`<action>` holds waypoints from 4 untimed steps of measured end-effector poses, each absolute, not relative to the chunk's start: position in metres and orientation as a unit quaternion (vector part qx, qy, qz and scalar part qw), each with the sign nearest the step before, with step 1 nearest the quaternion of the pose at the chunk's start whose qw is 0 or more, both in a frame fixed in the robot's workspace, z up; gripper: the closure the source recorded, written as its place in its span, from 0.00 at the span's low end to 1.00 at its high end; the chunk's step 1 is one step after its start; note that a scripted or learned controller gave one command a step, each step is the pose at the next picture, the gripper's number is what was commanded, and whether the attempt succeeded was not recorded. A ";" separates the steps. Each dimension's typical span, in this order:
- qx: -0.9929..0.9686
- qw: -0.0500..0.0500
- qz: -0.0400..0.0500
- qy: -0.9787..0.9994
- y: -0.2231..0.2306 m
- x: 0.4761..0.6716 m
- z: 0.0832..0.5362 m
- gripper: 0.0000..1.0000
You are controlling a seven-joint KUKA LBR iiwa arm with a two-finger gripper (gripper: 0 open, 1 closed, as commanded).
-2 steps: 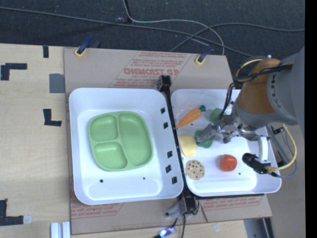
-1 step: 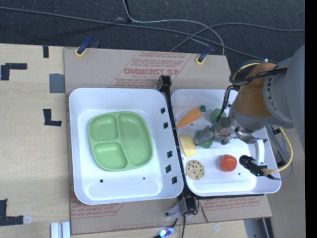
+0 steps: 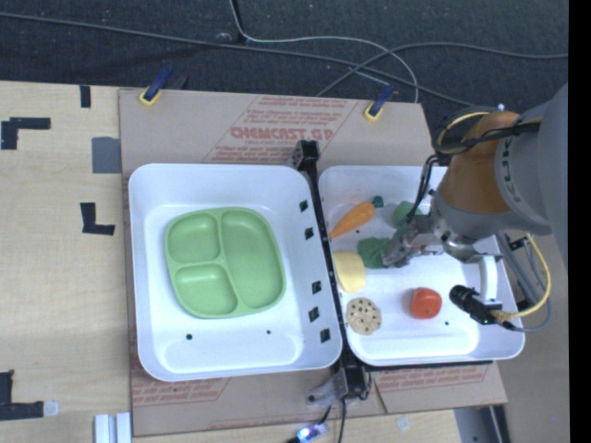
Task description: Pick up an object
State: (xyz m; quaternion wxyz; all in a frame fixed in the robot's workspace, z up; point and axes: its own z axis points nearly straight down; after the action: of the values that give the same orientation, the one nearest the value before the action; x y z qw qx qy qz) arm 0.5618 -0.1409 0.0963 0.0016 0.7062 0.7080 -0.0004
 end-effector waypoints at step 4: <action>0.705 -0.001 0.000 0.709 -0.090 0.581 0.235 1.00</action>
State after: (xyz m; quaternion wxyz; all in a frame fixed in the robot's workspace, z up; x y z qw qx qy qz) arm 0.5807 -0.0897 0.2352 -0.0007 0.7050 0.7092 -0.0002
